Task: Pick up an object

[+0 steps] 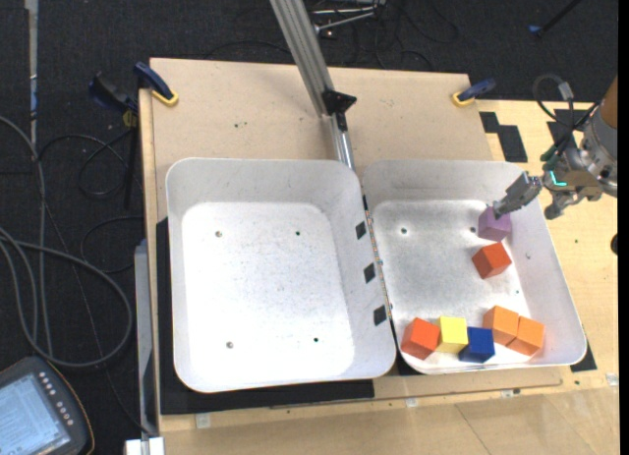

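My gripper (527, 207) hangs over the right bin's (432, 180) far right side, open, with nothing between its fingers. One finger (513, 198) slants down-left, and its tip is at the top of a purple block (494, 225). Just below that block lies an orange block (491, 259). Along the bin's front edge sit a red-orange block (422, 337), a yellow block (453, 331), a blue block (480, 344) and two orange blocks (504, 322) (529, 335).
The left bin (256, 276) stands beside the right one, and they meet at a central rim with black clips (371, 271). A metal pole (300, 35) slants in from the top. Blue-and-yellow clamps (157, 85) hold the board's far corners.
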